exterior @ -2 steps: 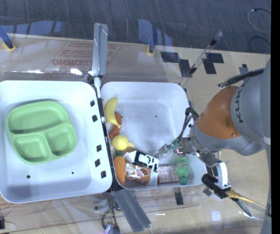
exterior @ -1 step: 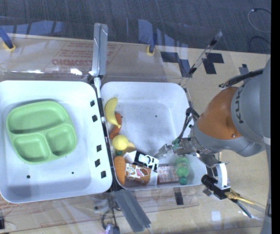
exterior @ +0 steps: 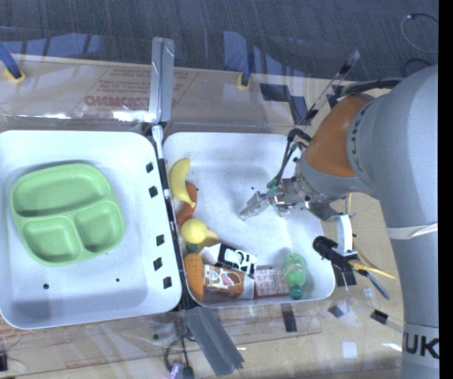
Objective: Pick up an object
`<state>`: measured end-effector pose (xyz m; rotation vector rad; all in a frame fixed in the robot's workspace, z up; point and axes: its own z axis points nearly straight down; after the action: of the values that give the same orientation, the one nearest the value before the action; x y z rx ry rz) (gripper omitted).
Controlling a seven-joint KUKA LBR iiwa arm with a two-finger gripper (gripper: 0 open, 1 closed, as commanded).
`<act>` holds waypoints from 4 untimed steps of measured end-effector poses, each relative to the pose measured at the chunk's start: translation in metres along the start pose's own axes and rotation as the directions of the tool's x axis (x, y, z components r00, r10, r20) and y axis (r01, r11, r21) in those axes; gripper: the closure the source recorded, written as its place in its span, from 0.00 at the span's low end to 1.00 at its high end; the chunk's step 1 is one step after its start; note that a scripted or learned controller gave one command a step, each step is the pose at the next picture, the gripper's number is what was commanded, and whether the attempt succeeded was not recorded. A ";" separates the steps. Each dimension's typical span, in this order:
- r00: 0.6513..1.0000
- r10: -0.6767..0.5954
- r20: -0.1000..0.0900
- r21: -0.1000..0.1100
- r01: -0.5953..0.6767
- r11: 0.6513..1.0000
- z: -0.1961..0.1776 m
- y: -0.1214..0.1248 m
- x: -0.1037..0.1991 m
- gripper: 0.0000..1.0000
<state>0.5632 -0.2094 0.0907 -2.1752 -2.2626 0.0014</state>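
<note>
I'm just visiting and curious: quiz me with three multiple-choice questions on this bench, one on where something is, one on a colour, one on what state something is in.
1. Where does the banana lie?
A. right bin, by its left wall
B. on the tray
C. outside both bins

2. What colour is the divided tray in the left bin?
A. red
B. green
C. blue

3. What is the gripper doing?
A. gripping the banana
B. gripping the tray
C. over bare floor of the right bin, holding nothing

Answers: A, it lies along that wall; B, it is pale green; C, nothing sits at its tip.
</note>
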 end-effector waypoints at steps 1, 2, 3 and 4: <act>1.000 0.000 0.000 0.000 0.000 1.000 0.000 0.000 0.000 0.00; 1.000 -0.007 -0.001 0.002 0.007 1.000 -0.009 0.001 0.001 1.00; 0.984 0.176 -0.001 0.005 -0.176 0.984 0.001 -0.028 0.104 1.00; 0.984 0.177 0.000 0.004 -0.177 0.984 0.001 -0.028 0.103 0.00</act>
<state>0.5309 -0.1073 0.0897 -2.3649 -2.0588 0.0060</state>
